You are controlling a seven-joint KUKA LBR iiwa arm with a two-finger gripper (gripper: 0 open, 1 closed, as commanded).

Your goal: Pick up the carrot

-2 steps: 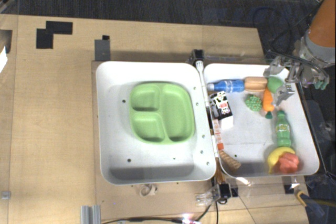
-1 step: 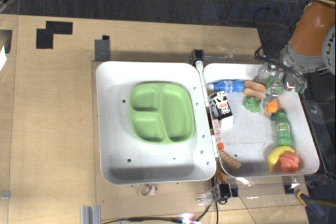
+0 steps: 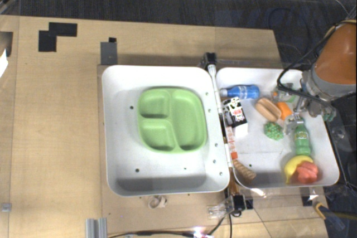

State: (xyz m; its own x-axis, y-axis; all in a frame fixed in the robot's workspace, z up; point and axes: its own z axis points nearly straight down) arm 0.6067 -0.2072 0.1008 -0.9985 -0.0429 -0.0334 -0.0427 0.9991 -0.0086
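Watching the feed from my desk, so here's what I've got, front to back. Closest to the camera in the right bin (image 3: 332, 173) there's a yellow banana (image 3: 294, 164) with a reddish-pink fruit (image 3: 307, 173) pressed up against it, both in the front right corner. A brown ridged thing (image 3: 244, 169) lies by the front left wall.

A bit further in, a small green broccoli (image 3: 273, 131) sits mid-bin. A green bottle (image 3: 302, 140) lies just to its right. The left bin (image 3: 114, 175) only has a green divided tray (image 3: 170, 119) in the middle.

Now the bit that matters. The carrot (image 3: 284, 110) is the little orange piece in the back half of the right bin, tucked right against the right end of the hot dog (image 3: 268, 109). The gripper (image 3: 294, 119) is down just beside it on the right, above the green bottle's top. Honestly I can't tell if it's open or closed from this angle, too much clutter and cabling. I also can't see whether it's touching the carrot.

Near the divider there's a black, white and red carton (image 3: 235, 115). Behind that, a blue bottle (image 3: 241, 91) lies along the back wall. The arm (image 3: 334, 61) with its orange band comes in from the right.
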